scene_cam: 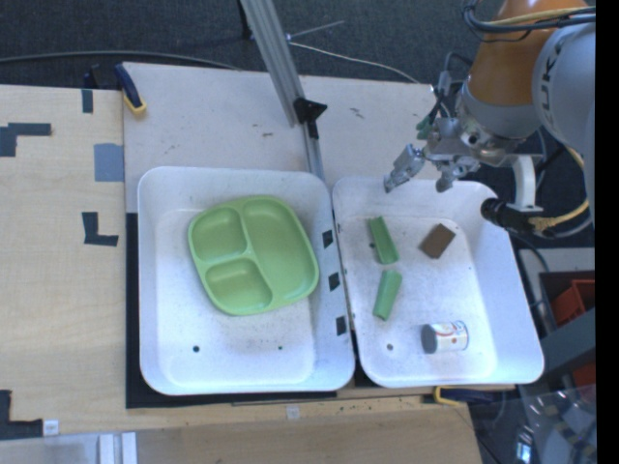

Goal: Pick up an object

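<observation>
Green blocks [381,240] [387,294], brown block [437,241], small can [445,336]: light, rigid; grip blocks across narrow sides. Gripper [422,175] above right bin [513,259], jaws open, empty.

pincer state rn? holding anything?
Pincer: open, nothing between its fingers, hanging over the back edge of the right bin.

Open gripper [422,175] above right bin [503,288], nothing held
</observation>
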You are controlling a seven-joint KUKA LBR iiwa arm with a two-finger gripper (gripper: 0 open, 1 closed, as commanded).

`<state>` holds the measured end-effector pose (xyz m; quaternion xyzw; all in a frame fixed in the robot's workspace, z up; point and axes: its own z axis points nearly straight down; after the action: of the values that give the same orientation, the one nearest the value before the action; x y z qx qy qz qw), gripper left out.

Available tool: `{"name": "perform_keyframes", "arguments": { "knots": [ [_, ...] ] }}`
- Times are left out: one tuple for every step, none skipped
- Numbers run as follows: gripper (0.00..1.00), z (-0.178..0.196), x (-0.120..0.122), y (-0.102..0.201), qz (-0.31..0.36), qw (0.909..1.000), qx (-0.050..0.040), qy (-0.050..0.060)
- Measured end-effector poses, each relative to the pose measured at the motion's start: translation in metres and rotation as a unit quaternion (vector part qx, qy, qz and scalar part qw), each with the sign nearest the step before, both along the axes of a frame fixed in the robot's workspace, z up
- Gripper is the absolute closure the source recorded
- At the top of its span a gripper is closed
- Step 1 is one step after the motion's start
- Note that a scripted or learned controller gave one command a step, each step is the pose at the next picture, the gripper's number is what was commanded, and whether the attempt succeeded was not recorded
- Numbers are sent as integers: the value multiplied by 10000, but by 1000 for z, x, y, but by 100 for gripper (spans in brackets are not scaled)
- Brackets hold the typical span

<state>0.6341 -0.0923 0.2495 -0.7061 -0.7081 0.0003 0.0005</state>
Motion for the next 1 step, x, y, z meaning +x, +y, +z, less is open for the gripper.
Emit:
{"name": "perform_keyframes", "arguments": {
  "knots": [
    [0,0,0,0,1,10000,0,0]
  ]
}}
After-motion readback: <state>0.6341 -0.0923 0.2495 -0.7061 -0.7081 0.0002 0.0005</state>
